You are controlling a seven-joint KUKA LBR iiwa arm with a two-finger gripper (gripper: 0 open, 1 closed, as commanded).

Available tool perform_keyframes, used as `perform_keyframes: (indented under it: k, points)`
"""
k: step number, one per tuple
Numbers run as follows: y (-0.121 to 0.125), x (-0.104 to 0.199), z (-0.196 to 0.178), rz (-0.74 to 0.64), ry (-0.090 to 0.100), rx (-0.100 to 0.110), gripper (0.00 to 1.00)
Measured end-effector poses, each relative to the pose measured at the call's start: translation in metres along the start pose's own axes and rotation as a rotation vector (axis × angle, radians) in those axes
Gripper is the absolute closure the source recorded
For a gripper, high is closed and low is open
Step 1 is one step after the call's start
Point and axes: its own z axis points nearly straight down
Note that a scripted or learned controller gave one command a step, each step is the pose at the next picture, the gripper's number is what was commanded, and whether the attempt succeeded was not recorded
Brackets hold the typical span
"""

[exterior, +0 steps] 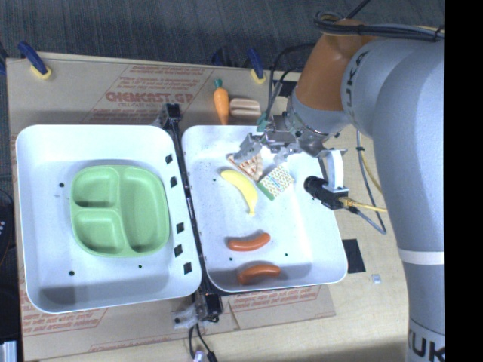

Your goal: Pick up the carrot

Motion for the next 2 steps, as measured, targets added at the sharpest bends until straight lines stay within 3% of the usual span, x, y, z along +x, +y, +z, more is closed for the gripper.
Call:
perform_keyframes:
  k: [1, 2]
  points:
    - [0.041, 0.02, 0.066, -0.002, -0.001, 0.0, 0.0]
    - [0.042, 0.02, 0.055, -0.006, -0.001, -0.001, 1.0]
